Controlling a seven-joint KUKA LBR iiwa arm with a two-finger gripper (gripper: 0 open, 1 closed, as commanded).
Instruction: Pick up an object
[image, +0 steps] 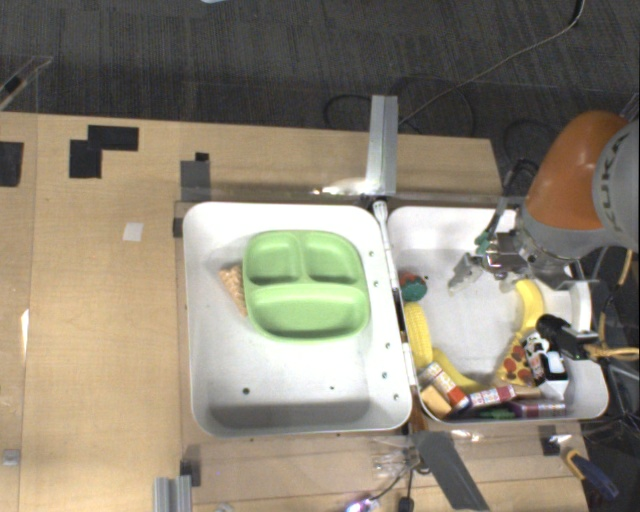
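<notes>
A yellow banana (530, 301) lies curved near the right bin's (440, 232) far-right side.

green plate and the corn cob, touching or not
Apart. The camera view shows the green plate in the left bin, the corn cob in the right bin, bin walls between them.

Before you, a pale wooden bench (100, 300) carries two shallow white bins side by side, the left bin (300, 405) and the right bin (450, 230) touching along their inner rims. An upright metal post (384, 145) stands at the far end of that seam. Black stepped marks (103, 148) and a small white square (133, 232) lie on the bench well to your left of the bins. Beyond the bench, a thin cable (480, 70) trails across dark carpet (200, 50).
</notes>
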